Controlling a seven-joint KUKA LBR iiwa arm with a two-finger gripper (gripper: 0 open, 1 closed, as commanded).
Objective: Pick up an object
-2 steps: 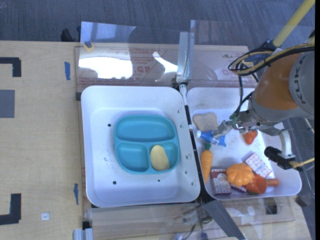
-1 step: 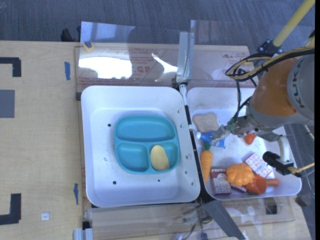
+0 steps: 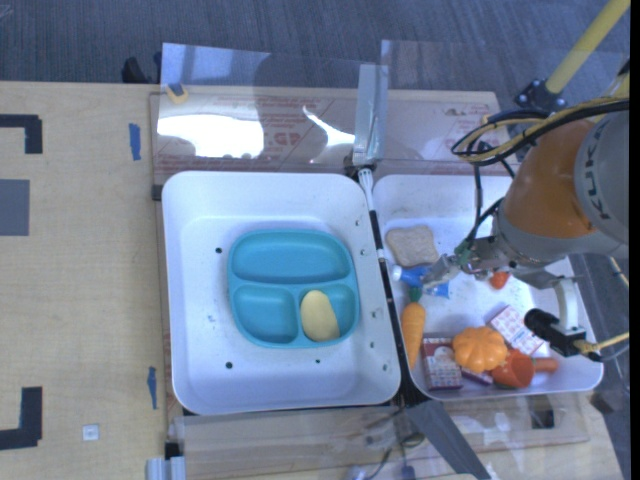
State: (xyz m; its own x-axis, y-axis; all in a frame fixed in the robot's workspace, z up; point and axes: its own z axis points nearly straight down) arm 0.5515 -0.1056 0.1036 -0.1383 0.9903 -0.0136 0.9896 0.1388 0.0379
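The right bin (image 3: 440, 190) holds several toy foods: a brown bread slice (image 3: 412, 245), an orange carrot (image 3: 412, 330), an orange pumpkin-like piece (image 3: 478, 349), a red piece (image 3: 515, 371) and a pink-and-white box (image 3: 512, 326). My gripper (image 3: 438, 271) hangs low over the left part of this bin, just below and to the right of the bread slice and above the carrot. A small blue piece (image 3: 413, 280) lies right at its tip; whether it is gripped is unclear.
The left bin (image 3: 190, 268) holds a blue divided tray (image 3: 285, 263) with a yellow oval piece (image 3: 319, 315) in its lower right compartment. A clear plastic wall (image 3: 260, 108) stands behind both bins. Cables (image 3: 500, 128) loop above the arm.
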